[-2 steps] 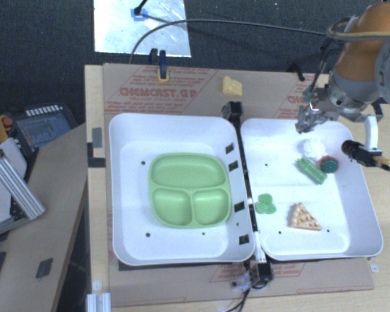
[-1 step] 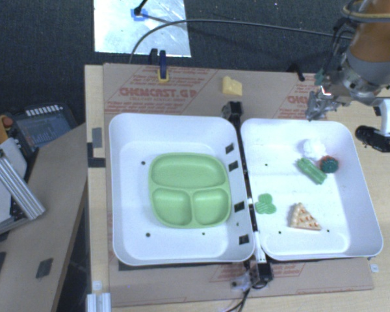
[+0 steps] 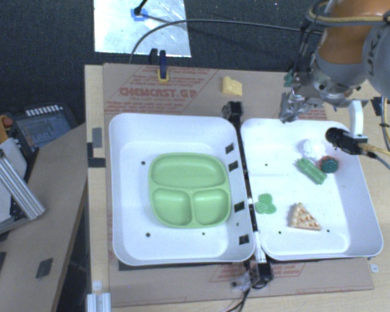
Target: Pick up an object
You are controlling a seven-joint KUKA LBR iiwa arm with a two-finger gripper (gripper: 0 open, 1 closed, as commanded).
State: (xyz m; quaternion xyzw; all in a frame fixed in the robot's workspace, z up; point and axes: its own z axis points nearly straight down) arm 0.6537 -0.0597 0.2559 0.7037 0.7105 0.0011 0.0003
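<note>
Waffle-patterned wedge [image 3: 303, 218], right bin's [image 3: 357, 194] near side; green leaf piece [image 3: 266, 204] beside it; green stick [image 3: 311, 171], white lump [image 3: 310, 147], teal ball [image 3: 329, 164] farther back. Gripper [image 3: 290, 112] over far rim, grip state indiscernible.

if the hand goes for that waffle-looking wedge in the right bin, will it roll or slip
The wedge lies flat, so rolling seems unlikely. Its low profile may leave the hand little to pinch. It looks like a light toy, so it may skid if nudged.
</note>
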